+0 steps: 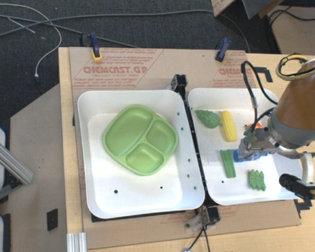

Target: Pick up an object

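Roughly, from the camera view:
gripper (250, 150): low in the right bin (236, 193); whether its fingers are open or hold anything, I cannot tell.
stick (228, 163): green, just beside the gripper at 8 o'clock, long axis 12-to-6.
corn (229, 125): at 11 o'clock, near.
leafy piece (208, 118): farther at 10.
bumpy piece (256, 180): at 5, near.
plate (140, 139): left bin (94, 193), well apart.
obstruction: none judged around the stick.

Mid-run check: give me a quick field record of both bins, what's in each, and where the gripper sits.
left bin: green divided plate
right bin: leafy green toy, yellow corn, green stick, small green ridged piece
gripper: over the right bin, just right of the green stick
grasp: cannot tell
arm: enters from the right
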### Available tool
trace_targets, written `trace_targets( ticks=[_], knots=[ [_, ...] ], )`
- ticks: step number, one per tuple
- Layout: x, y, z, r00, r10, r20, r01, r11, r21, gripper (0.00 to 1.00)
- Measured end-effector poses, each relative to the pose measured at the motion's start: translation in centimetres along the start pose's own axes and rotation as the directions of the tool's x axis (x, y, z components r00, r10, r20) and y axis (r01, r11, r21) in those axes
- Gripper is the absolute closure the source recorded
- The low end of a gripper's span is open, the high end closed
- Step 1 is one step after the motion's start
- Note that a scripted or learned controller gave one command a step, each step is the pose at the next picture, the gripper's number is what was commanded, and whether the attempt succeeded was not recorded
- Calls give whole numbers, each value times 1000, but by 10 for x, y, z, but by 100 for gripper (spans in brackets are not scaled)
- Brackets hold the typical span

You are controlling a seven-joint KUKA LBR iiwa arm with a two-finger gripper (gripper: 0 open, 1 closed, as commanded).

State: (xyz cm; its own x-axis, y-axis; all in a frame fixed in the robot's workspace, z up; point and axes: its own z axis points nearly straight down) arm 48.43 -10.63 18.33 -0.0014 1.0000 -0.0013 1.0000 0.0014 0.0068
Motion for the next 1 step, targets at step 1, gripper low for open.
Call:
trace_targets(
  ticks=[1],
  knots=[
    [0, 1, -19, 1000, 0, 0, 0, 1000, 3, 100]
  ],
)
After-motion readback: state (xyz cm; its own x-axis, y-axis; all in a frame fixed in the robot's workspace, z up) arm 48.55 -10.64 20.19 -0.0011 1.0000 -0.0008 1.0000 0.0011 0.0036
